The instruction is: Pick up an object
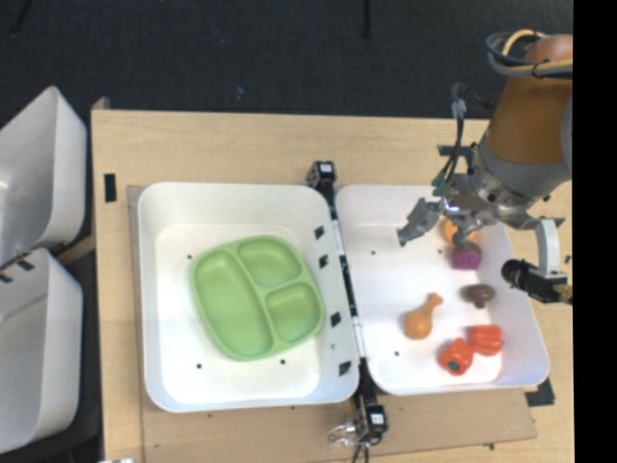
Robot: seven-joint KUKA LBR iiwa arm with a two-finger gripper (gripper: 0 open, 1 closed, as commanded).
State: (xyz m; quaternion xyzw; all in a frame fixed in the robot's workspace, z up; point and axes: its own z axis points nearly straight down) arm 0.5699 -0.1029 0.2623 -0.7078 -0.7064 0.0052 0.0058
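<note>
I see two white bins. One green tray sits in one. The other has two red peppers, one orange drumstick, one purple piece, one brown piece.

The arm is cut off at the right edge; the hand partly hides an orange object.

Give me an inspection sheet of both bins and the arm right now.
Surface: tan wooden bench bearing left white bin and right white bin.
Job's things: right bin holds purple block, brown lump, orange gourd-shaped toy, two red pepper-like toys.
Clutter: green three-compartment plastic tray in left bin.
Grippers: pincer above right bin's far side.
Cables: wires along wrist.
Surroundings: white containers at left.
</note>
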